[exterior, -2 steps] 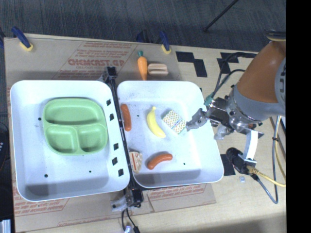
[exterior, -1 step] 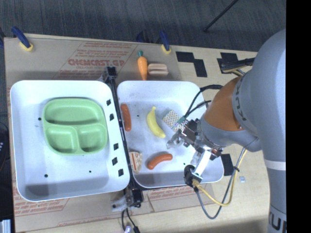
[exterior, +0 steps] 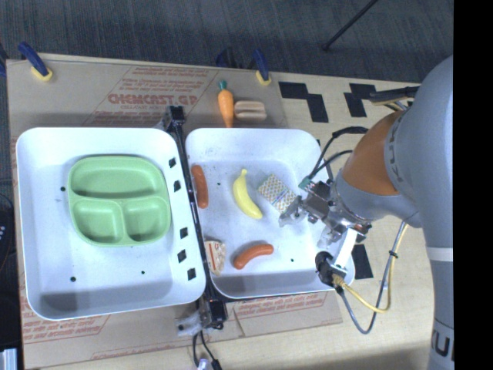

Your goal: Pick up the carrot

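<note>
My arm (exterior: 416, 153) is grey with an orange band. I see an orange carrot (exterior: 225, 107) with a green top, a yellow banana (exterior: 246, 196), a green tray (exterior: 119, 199), white bins (exterior: 38, 230).

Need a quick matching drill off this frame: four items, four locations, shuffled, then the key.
Things:
1. carrot
2. green tray
3. banana
4. hand

Places:
A. in the left bin
B. middle of the right bin
C. on the bench beyond the bins, beside a small sandwich-like toy
D. at the right bin's right side, next to a checkered packet

Pairs: 1-C, 2-A, 3-B, 4-D
</note>
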Tool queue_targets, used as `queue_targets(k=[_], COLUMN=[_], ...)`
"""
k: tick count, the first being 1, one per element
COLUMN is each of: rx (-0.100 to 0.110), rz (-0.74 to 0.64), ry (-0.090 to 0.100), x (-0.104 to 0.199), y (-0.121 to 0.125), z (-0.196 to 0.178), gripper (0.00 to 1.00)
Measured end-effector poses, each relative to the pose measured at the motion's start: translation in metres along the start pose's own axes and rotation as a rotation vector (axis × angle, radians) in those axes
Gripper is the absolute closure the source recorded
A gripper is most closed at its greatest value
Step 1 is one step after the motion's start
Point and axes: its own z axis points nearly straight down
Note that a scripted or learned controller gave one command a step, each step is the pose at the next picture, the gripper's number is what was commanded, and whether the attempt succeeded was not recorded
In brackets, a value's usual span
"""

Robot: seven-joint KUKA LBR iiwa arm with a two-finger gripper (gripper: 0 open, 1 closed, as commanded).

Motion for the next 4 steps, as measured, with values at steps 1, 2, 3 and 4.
queue_targets(k=[1,2,3,4], rx=[-0.002,0.004,-0.002,-0.001], rz=[-0.222,-0.116,-0.071,0.160], ry=[0.000,-0.002,0.000,0.000], x=[0.085,0.145,0.185,0.181], y=[0.062,0.083,0.068,0.070], z=[-0.115,-0.004,-0.118,-0.230], gripper=[0.00,0.00,0.00,0.00])
